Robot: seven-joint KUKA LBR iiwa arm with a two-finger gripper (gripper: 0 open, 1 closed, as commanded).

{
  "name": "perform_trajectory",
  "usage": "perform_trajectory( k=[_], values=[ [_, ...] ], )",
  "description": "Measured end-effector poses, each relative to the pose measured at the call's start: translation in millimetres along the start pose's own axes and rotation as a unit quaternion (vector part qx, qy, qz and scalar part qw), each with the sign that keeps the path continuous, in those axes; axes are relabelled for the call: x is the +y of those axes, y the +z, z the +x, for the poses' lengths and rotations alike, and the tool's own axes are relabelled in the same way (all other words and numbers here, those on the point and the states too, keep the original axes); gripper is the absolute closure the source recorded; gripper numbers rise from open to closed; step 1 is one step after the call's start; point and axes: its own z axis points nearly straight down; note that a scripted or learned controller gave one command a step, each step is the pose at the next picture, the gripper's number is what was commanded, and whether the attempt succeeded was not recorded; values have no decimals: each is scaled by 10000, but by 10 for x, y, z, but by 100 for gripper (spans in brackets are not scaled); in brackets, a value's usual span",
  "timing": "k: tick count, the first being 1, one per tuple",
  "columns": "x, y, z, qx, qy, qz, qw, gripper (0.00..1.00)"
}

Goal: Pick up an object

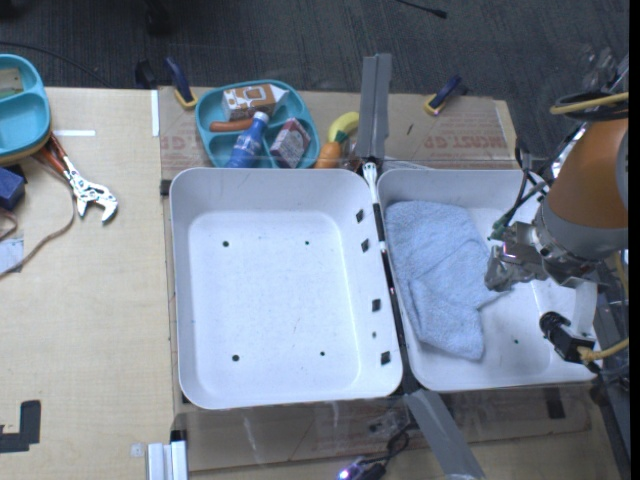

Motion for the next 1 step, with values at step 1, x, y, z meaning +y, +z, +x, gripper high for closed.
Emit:
perform_trajectory(
  k=[1],
  values=[
    [1, -3, -2, 1, 4, 0, 10000, 0]
  ],
)
